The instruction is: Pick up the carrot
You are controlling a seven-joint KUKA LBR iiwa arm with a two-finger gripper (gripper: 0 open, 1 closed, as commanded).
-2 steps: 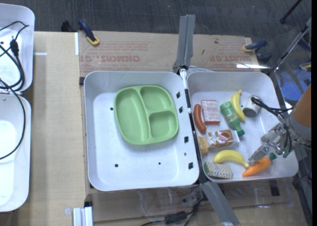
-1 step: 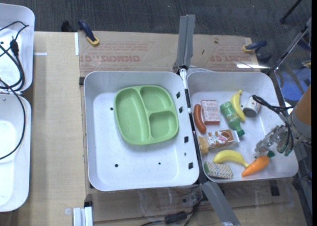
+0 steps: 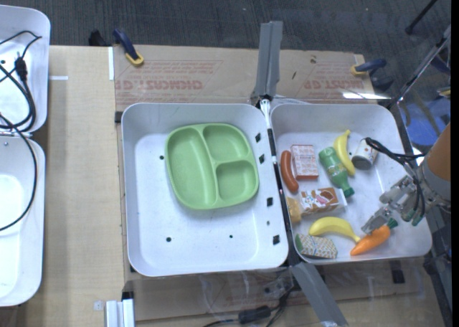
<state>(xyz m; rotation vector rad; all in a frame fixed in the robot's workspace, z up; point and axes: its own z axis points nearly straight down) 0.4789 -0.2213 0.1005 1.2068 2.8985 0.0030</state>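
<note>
orange carrot (image 3: 371, 240) touched by the jaws (image 3: 381, 222) at its top

Orange carrot (image 3: 370, 240), green-tipped, lying tilted at right bin's (image 3: 401, 126) near-right corner, beside banana (image 3: 333, 227).

The arm (image 3: 439, 168) runs off the right edge, just its wrist in sight. The pincer (image 3: 387, 219) sits over the carrot's (image 3: 369, 241) leafy end, covering it; too small and blurred to read its grip. Labels on the snack packets (image 3: 304, 161) are unreadable.
</note>
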